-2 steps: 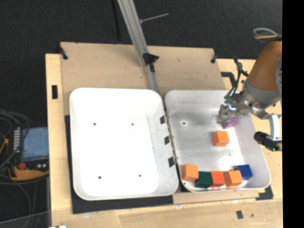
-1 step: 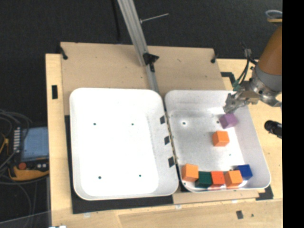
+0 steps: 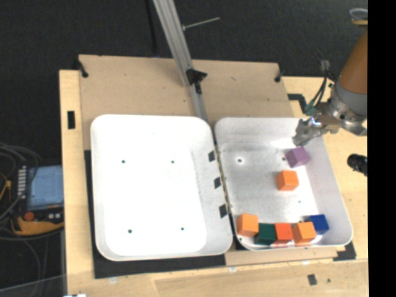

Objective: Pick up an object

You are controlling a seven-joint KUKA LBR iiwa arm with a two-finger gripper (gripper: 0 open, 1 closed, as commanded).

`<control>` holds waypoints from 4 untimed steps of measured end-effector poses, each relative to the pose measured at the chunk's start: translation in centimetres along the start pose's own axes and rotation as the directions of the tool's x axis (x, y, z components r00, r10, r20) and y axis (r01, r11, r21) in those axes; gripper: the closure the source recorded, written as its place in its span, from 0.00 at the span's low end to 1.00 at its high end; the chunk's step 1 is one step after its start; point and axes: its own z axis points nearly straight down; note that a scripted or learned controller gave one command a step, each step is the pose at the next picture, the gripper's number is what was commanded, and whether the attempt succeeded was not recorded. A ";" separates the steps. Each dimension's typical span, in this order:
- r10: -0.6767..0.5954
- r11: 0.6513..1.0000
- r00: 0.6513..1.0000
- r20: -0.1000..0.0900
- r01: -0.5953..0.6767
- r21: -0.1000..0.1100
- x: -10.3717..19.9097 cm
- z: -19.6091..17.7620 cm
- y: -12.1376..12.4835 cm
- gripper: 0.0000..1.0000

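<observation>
Claw (image 3: 307, 130) hovered at the right bin's (image 3: 247, 184) far right edge; we could not tell its state. Nothing looked lifted, so we judged the pick not yet done. Just below it lay a purple block (image 3: 298, 156), turned slightly askew, roughly cubic with no clear long axis. Beyond that sat an orange block (image 3: 287, 180).

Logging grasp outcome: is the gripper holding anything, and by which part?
Nothing visibly held. The gripper hangs just above the purple block, which sits on the right bin floor.
</observation>
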 end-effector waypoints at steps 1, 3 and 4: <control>-0.002 1.000 1.000 -0.001 0.002 0.002 5.3 -0.4 0.1 1.00; -0.002 1.000 1.000 -0.002 0.002 0.003 15.4 -0.4 -2.1 1.00; -0.001 1.000 1.000 0.000 0.001 0.005 20.1 0.2 -2.5 1.00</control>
